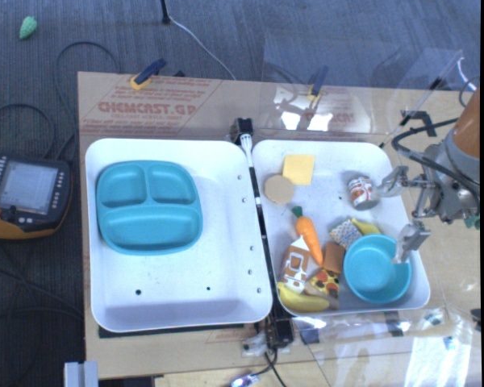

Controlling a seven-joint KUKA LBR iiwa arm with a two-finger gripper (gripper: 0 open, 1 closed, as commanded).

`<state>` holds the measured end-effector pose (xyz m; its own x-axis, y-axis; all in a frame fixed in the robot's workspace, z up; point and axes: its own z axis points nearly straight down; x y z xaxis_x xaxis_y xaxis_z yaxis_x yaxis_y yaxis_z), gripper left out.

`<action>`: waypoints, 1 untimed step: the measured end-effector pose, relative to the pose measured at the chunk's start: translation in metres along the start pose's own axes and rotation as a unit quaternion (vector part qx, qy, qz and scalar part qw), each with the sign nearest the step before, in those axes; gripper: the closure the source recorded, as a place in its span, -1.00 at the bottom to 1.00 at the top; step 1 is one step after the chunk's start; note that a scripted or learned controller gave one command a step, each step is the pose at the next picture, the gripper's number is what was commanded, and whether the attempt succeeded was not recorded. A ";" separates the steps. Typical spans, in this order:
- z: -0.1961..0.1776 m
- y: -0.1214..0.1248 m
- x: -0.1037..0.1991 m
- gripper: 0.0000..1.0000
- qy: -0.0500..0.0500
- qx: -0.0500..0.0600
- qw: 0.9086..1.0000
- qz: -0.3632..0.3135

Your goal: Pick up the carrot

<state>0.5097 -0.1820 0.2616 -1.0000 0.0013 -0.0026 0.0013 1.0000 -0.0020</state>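
Basically, two white bins are sitting side by side: the left bin (113, 297) is carrying a blue divided tray (148, 206), the right bin (363, 147) is holding the clutter. Arm (468, 131) is reaching in from the right, gripper (398, 213) hanging over the right bin's right rim, one fingertip up near a small can (360, 190), the other dipping at the edge of the blue bowl (376, 269). Jaws are standing spread wide, pinching nothing. Carrot (308, 236) is lying loose mid-bin, green top pointing up-left, tip running down toward a small carton (297, 264) and a brown block (334, 257), banana (302, 300) below, yellow square (298, 168) and tan disc (278, 189) above. Judging step: approach is in hand, no grasp begun. Next move is probably calling for travelling left across the bin, turning the wrist across the carrot's length, then descending between the neighbours without nudging the carton.
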 end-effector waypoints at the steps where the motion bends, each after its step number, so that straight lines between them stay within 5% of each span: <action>1: 0.105 0.073 0.017 -1.00 0.002 -0.002 0.990 -0.142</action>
<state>0.4929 -0.1088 0.1567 -0.9602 -0.2794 0.0014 -0.2794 0.9602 0.0022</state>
